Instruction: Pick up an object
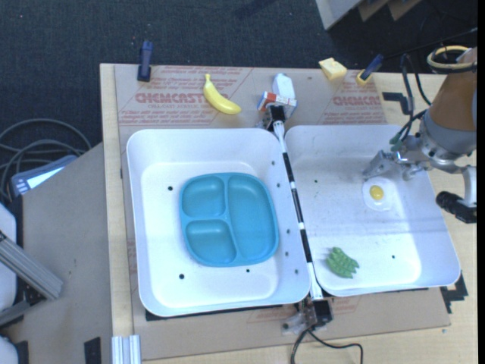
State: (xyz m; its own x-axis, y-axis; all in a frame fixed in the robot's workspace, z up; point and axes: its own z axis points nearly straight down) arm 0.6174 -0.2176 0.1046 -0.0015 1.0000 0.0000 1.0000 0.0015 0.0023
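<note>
Overhead, a fixed camera is looking down at a slant on a bench [114,203] carrying two shallow white bins side by side. Reaching in from the right edge, the grey robot arm [455,120], with an orange band above its wrist, is hanging over the upper right part of the right bin [424,233]. Its gripper [385,165] is pointing down and to the left, and whether it is open or closed cannot be told from this angle; nothing is visibly sitting between its tips. Just below the gripper, a toy fried egg [377,195], white with a yellow yolk, is lying flat on the floor of the right bin, close to the tips, though whether they are touching it is unclear. Further below the gripper and a little to its left, a small green leafy toy [342,264] is resting near the front of the same bin. Well to the left of the gripper, across the divider between the bins, a blue sectioned plate [227,218] is lying flat in the middle of the left bin [151,173]. Beyond the bins, up and to the left of the gripper, a yellow toy banana [219,97] is lying on the bench, and a small yellow wedge [332,69] is sitting on the bench above the gripper.
</note>
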